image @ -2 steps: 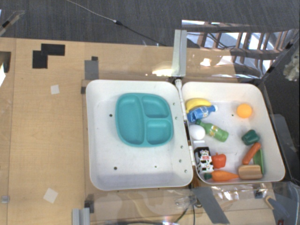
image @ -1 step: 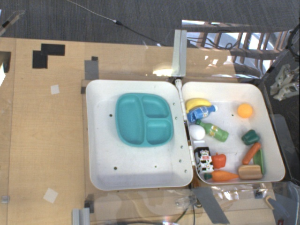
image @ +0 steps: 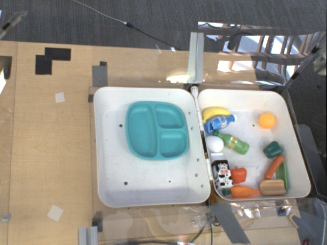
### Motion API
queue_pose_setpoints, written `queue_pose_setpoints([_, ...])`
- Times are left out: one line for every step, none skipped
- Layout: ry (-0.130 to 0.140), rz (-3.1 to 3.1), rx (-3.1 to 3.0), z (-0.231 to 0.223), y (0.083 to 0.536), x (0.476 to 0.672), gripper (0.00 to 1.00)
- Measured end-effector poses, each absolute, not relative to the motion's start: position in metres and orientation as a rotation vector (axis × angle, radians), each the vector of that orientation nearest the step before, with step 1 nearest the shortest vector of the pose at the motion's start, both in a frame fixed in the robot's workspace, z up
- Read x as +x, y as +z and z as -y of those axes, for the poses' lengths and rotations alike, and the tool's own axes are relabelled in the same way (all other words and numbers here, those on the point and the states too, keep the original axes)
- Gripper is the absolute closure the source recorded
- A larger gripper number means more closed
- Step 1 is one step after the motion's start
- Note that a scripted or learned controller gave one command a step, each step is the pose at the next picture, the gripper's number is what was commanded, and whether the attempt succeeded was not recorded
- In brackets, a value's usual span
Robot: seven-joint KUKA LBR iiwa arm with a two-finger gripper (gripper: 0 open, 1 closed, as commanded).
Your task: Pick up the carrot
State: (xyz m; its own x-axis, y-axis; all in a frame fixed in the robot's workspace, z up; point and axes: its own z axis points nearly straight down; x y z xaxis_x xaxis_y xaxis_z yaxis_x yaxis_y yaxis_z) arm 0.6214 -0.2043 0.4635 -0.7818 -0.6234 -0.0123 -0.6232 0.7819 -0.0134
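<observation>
An orange, tapered carrot (image: 245, 191) lies flat along the front wall of the right bin (image: 286, 106), pointing right. Its thick end touches a small black-and-white carton (image: 222, 172) and its tip is next to a tan bread-like block (image: 272, 187). A second, redder carrot-like stick (image: 274, 167) lies diagonally near the right wall, beside a dark green cucumber-like piece (image: 282, 176).
The right bin also holds a banana (image: 215, 113), a blue packet (image: 220, 122), a green bottle (image: 233, 143), a white egg (image: 215, 144), an orange ball (image: 266, 120), a green pepper-like piece (image: 273, 149) and a red piece (image: 238, 175). A teal divided plate (image: 156, 130) sits in the left bin (image: 110, 177).
</observation>
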Motion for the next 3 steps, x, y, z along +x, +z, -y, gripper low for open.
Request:
queue_pose_setpoints([-0.009, -2.69, -1.606, 0.205, 0.461, 0.576, 1.0])
queue_pose_setpoints([0.003, -2.462, -1.947, 0.205, 0.304, 0.544, 1.0])
queue_pose_setpoints([-0.028, -2.326, -2.095, 0.205, 0.434, 0.545, 1.0])
